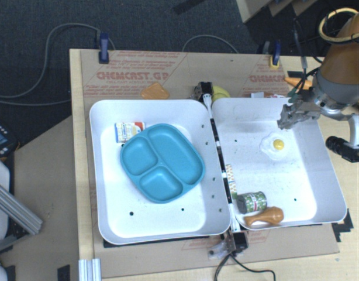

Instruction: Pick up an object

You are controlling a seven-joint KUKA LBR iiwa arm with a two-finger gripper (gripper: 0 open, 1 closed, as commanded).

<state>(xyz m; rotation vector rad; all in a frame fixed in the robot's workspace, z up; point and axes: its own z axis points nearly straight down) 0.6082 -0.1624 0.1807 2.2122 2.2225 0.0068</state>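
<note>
Your end effector hangs over the right bin's far edge, grip unreadable, nearest the fried egg, likely your pick since it lies apart, clear of walls.

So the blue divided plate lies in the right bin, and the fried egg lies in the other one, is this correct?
Not quite: the camera view shows the blue divided plate in the left bin, and the fried egg in the other one, the right bin.
</note>
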